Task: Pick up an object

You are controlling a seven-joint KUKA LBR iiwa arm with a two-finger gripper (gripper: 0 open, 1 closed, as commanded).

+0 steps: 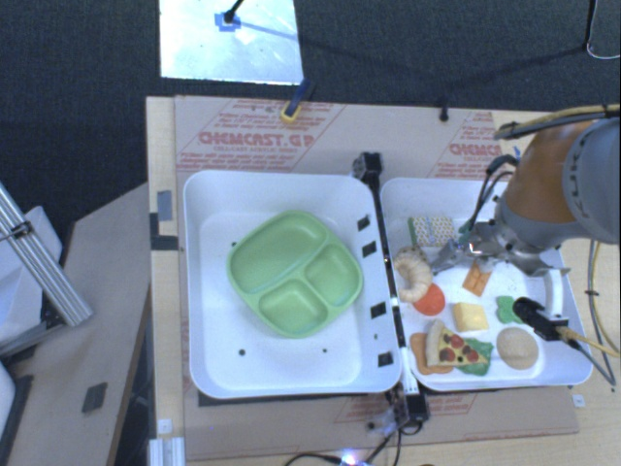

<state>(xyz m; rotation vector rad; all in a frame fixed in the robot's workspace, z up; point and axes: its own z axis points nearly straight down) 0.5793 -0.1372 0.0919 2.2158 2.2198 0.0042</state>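
Note:
My gripper [454, 254] hangs low over the middle of the right bin [396, 198], reaching in from the right. Just left of it lies a pale shrimp-like toy [412, 270], and a speckled green-white block [432, 229] sits behind it. An orange piece [476, 280] lies right under the wrist. Nearer the front are a red tomato [430, 300], a yellow cheese cube [471, 316], a pizza slice [448, 349], a tan bun [517, 348] and a green leafy piece [506, 308]. I see nothing lifted off the bin floor.
The left bin [209, 357] holds a light green divided plate [294, 273]. A black divider with clips [378, 250] runs between the two bins. The arm's grey body and orange band [553, 187] cover the right bin's far right side.

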